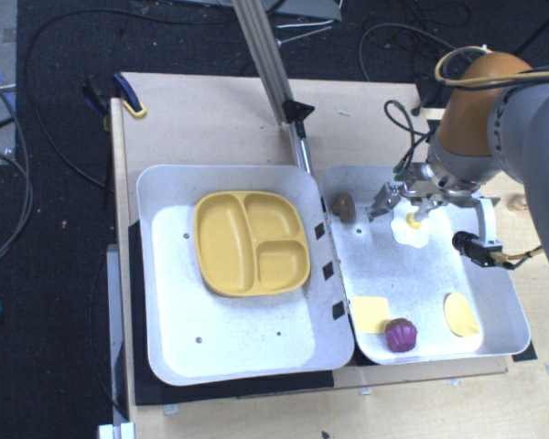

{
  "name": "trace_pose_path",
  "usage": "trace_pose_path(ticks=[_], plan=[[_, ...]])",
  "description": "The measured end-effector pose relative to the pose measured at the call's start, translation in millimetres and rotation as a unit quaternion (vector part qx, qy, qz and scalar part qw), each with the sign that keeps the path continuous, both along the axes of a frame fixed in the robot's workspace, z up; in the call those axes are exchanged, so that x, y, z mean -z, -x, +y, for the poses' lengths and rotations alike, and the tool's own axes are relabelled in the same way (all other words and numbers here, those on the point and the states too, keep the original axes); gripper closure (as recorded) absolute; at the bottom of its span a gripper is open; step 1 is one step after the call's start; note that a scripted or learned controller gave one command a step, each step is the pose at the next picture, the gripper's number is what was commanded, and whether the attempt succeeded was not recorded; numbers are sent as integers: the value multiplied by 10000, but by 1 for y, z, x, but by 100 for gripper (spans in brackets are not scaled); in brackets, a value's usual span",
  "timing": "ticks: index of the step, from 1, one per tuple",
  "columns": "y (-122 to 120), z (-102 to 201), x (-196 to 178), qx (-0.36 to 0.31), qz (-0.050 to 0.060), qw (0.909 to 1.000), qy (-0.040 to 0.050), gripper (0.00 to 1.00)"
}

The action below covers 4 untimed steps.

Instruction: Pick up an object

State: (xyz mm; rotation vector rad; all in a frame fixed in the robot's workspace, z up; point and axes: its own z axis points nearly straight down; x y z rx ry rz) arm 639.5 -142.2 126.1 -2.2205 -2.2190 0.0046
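In the right bin [494, 286], my gripper [408, 203] hangs near the far wall, just above a white piece with a yellow centre [410, 231]. The gripper partly covers that piece's far end, and I cannot make out any contact. A brown lump [343, 207] lies to the gripper's left by the bin's far left corner. Along the near side lie a pale yellow square [369, 314], a purple ridged object [401, 335] and a yellow oval [460, 315].
A yellow divided plate [252, 242] sits in the left bin [165, 327]. A slanted metal pole [267, 48] rises behind the bins. A black connector with cable [474, 245] hangs from the arm over the right bin's right side.
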Motion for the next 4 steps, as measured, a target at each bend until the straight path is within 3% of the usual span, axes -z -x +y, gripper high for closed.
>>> trace_pose_path(ticks=[1, 2, 4], plan=[[-1, 0, 33, -6, -35, 10000, 12, 0], [-4, -1, 18, -4, -74, 10000, 27, 100], [-12, -3, -79, -19, -54, 10000, 5, 100]])
